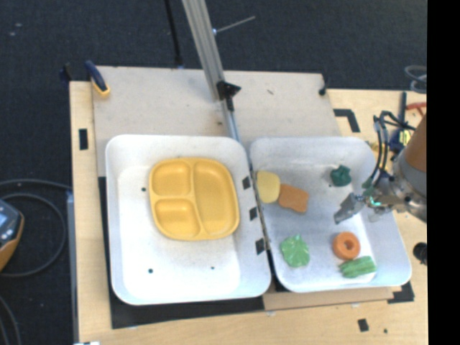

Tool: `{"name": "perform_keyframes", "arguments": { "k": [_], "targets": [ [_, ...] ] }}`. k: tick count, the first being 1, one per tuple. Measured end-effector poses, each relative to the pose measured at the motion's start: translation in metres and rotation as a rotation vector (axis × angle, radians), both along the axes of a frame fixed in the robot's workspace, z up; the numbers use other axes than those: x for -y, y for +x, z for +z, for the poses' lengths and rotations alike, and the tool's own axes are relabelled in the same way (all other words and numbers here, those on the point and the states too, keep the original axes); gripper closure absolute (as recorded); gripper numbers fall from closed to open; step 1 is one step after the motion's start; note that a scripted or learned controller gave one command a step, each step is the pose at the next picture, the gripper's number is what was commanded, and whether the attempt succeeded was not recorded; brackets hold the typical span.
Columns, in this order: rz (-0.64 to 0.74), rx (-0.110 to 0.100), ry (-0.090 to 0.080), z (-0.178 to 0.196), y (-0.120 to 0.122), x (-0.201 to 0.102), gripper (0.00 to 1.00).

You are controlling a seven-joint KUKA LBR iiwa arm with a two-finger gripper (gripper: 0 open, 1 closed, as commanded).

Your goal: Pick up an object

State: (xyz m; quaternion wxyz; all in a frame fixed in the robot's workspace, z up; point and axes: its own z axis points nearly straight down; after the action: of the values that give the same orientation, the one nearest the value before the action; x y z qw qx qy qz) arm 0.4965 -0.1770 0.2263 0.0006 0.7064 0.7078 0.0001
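Two bins sit side by side on the tabletop (pixel 172 106); the left bin (pixel 129 264) holds a divided tray (pixel 194 198); the right bin (pixel 302 153) holds a ring (pixel 346 246) near its right wall, a leaf-shaped piece (pixel 295 251) to the ring's left, and a block (pixel 293 198) behind that.

Two bins (pixel 115 214), one tray (pixel 194 198), six toys (pixel 346 246)

A yellow tray (pixel 194 198) is seen in a white bin (pixel 122 264); an orange ring (pixel 346 246) and green pieces (pixel 295 251) are seen in the other.
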Motion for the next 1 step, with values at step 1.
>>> {"name": "perform_keyframes", "arguments": {
  "k": [1],
  "targets": [
    [0.0,0.0,0.0,0.0,0.0,0.0,0.0]
  ]
}}
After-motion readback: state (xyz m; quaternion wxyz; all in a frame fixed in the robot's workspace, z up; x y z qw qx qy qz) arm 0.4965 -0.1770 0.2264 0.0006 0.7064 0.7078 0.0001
